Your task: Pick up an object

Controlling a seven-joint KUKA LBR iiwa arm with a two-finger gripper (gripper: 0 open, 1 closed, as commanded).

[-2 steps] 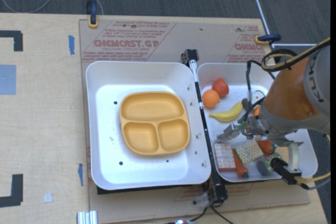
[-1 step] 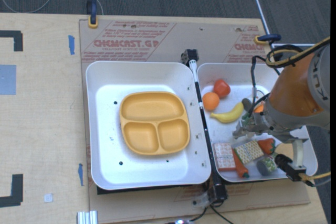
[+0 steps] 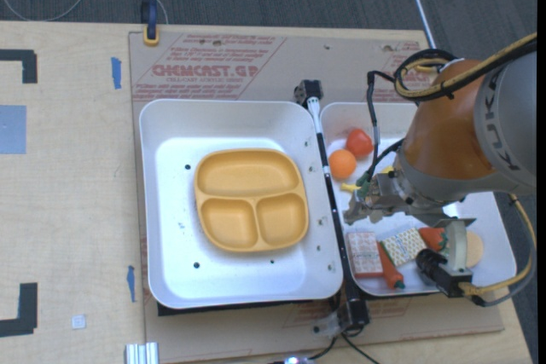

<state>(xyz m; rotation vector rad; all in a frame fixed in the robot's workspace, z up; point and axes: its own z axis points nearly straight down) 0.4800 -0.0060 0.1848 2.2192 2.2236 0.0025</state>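
Gripper (image 3: 368, 202) low in right bin (image 3: 503, 264), its state impossible to tell, perhaps touching nothing. Just below: packet (image 3: 364, 253), carrot (image 3: 391, 270). Above: orange ball (image 3: 342, 163), red ball (image 3: 360, 141). Left bin (image 3: 162, 209): yellow divided plate (image 3: 251, 199).

Robotics lab: taped bench (image 3: 68, 209), KUKA arm (image 3: 461, 132)

1. We see bright, even overhead light, whitest on the left bin (image 3: 162, 183) floor around the yellow tray (image 3: 251, 199).
2. Shadows stay soft and short beside the tray.
3. Focus is sharp throughout, with no visible blur.
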